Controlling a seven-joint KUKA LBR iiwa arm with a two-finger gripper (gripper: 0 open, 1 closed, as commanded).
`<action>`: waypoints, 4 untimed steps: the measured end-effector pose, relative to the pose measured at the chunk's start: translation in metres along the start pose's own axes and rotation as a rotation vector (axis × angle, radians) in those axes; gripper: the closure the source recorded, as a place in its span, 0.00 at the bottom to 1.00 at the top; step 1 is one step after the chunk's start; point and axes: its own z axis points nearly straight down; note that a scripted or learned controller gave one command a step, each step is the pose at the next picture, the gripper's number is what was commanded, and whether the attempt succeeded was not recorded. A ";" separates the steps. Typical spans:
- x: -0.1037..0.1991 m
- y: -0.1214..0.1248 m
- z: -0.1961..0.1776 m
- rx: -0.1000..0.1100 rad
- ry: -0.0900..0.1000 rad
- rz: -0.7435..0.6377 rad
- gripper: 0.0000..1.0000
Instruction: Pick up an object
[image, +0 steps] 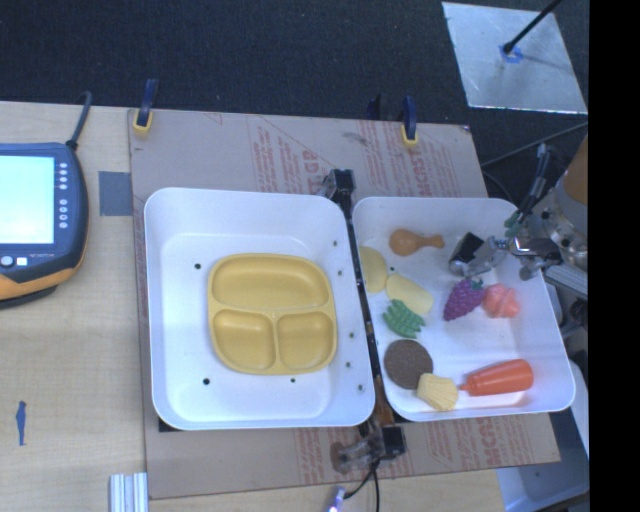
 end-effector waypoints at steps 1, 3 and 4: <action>0.016 0.052 0.055 0.000 -0.002 -0.001 0.00; 0.067 0.077 0.111 -0.001 0.000 0.001 0.00; 0.073 0.097 0.111 -0.002 0.000 0.001 0.00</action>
